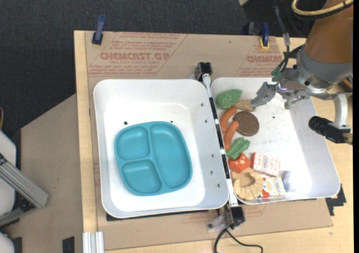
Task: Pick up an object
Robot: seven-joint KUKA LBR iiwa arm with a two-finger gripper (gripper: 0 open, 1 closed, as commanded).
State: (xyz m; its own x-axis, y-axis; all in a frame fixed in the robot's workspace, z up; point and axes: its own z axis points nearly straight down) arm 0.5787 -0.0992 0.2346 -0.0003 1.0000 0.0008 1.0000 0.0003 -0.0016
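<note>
In the right bin (314,151), along its left wall, lies the cluster of play-food pieces that the task can draw from: a green leafy piece (229,99) at the top, a brown round patty (246,124) just below it, an orange carrot-like piece (229,120) touching the patty's left side, then a green pepper-like piece (238,146), a red piece (240,162), a small red-and-white carton (265,164) and a tan cookie-like piece (248,185) near the bottom corner. The gripper (263,96) hangs over the upper part of this bin, just right of the green leafy piece and above the patty, apart from both; nothing sits between its fingers, and whether they are spread or closed I cannot tell from this slant.

The patty looks like the nearest fair target. To take it well, the arm should centre over it before descending, with fingers set across its width and clear of the carrot-like piece that touches it. The crowding is the risk: a finger landing on a neighbour would likely push things aside rather than grip.

The left bin (106,134) holds a teal divided plate (152,157), well apart from the work.
</note>
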